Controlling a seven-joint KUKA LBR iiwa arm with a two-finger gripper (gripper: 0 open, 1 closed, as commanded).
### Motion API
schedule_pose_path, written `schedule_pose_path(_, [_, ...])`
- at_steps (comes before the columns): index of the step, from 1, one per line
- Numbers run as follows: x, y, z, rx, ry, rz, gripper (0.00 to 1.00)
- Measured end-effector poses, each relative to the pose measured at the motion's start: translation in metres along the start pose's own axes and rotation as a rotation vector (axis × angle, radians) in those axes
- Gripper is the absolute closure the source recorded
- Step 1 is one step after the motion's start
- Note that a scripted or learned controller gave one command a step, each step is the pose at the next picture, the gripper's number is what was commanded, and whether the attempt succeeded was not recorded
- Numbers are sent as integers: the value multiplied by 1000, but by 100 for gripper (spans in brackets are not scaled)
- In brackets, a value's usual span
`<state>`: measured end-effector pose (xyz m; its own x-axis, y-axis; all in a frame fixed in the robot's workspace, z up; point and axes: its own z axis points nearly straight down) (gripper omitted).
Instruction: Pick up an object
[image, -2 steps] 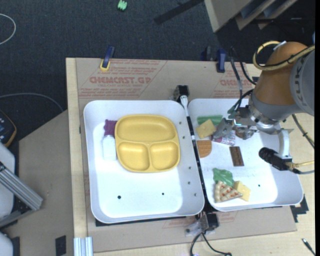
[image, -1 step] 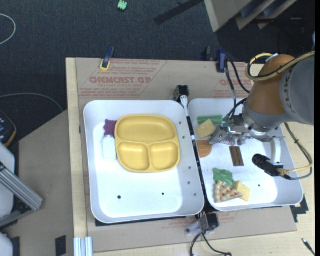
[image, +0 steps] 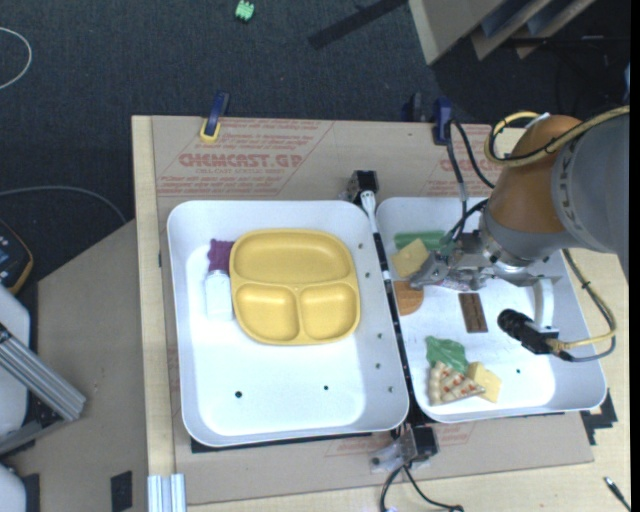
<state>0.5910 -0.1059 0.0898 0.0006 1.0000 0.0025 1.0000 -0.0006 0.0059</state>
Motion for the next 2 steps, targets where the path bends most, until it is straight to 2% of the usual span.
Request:
schedule_pose_path(1, [-1, 1, -12, -6, -3, 1, 100])
schedule_pose_path(2, [-2, 3, -76, -1, -4, -1, 100])
